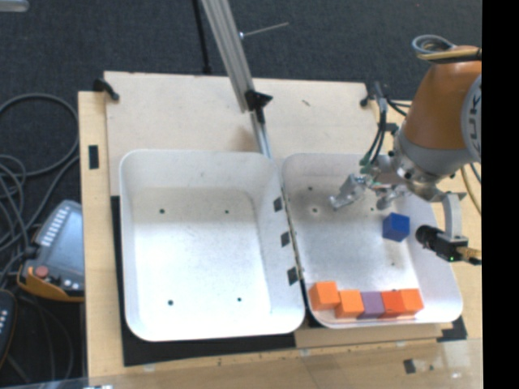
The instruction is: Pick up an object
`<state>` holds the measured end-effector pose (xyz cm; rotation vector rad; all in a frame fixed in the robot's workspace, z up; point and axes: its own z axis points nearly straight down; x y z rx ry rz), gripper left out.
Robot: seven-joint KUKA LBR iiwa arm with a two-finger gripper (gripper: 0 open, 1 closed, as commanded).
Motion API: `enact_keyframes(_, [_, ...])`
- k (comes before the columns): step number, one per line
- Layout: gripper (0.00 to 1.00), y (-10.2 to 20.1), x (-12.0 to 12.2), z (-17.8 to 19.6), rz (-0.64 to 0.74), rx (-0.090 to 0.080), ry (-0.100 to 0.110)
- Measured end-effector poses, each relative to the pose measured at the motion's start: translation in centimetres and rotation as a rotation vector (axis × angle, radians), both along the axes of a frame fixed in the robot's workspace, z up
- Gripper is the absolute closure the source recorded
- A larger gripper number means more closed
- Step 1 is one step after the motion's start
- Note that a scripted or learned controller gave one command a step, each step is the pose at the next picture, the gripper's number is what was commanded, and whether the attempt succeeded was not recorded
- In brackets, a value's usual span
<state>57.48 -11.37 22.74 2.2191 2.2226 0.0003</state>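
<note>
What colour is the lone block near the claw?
Blue; the block shows best in the camera view, apart from the row below.

A slanted aluminium rail (pixel 231 51) comes down from the top edge and ends at a black bracket (pixel 258 100) near the back edge of the light wooden bench (pixel 178 112). Black clips (pixel 285 239) sit along the seam where the two bins meet at the bench's middle. Off the bench's left edge, on dark carpet (pixel 97 23), lie looped grey cables (pixel 24 168) and a grey-and-orange teach pendant (pixel 57 250).
</note>
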Motion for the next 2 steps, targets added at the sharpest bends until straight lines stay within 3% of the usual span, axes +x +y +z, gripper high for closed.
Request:
enact_keyframes(1, [0.00, -1.7, 1.2, 10.4, 0.001, -0.003, -0.010])
enact_keyframes(2, [0.00, -4.3, 7.6, -6.5, 0.000, -0.001, 0.005])
